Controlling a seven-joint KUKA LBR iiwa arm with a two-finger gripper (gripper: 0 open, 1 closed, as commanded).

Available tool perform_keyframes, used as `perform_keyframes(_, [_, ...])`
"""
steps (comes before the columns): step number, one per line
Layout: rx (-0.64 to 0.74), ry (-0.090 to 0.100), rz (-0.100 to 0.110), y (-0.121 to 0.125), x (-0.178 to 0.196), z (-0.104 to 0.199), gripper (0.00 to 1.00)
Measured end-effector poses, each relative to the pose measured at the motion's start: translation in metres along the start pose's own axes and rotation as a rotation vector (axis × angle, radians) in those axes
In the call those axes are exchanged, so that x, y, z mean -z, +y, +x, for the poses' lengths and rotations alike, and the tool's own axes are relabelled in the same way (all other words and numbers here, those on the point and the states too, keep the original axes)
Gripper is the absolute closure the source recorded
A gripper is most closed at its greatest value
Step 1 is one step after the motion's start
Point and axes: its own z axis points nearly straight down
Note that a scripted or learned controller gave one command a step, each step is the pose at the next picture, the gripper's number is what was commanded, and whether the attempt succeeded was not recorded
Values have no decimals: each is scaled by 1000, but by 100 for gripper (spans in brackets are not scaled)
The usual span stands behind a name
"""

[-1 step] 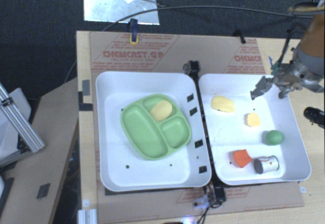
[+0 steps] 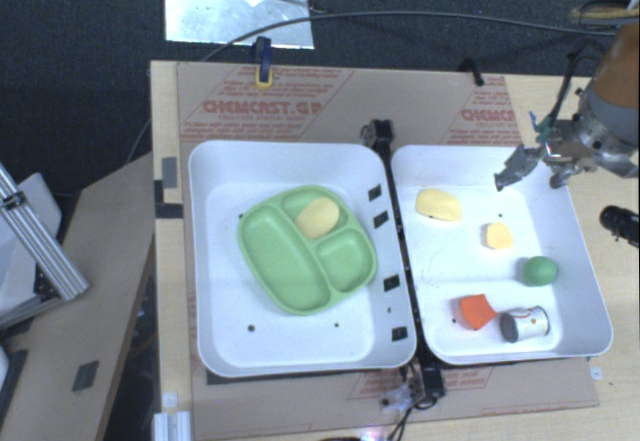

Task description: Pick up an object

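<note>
White plastic forms the two shallow bins sitting side by side on a brown cardboard sheet printed with red lettering (image 2: 300, 94). The left bin (image 2: 225, 329) holds a light green compartment tray (image 2: 290, 269), and a pale yellow rounded lump (image 2: 318, 217) rests in the tray's upper right compartment. The right bin (image 2: 575, 319) carries five loose things. A pale yellow oval lump (image 2: 438, 204) lies near its upper left. A small yellow block (image 2: 497, 235) sits to the right of that lump and a little lower. A green ball (image 2: 539, 271) rests close to the right wall. An orange block (image 2: 476, 311) lies near the front wall, with a small silver and grey can (image 2: 525, 323) on its side just beside it. The grey arm reaches in from the right, and its two-finger gripper (image 2: 525, 164) hangs over the upper right part of the right bin, above and apart from the small yellow block. Whether its dark fingers are spread or pressed together cannot be told; nothing is visible between them.
</note>
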Motion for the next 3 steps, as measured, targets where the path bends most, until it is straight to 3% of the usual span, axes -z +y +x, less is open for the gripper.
perform_keyframes(1, [-2, 1, 4, -10, -49, -2, 0])
perform_keyframes(3, [1, 1, 3, -1, -136, 7, 0])
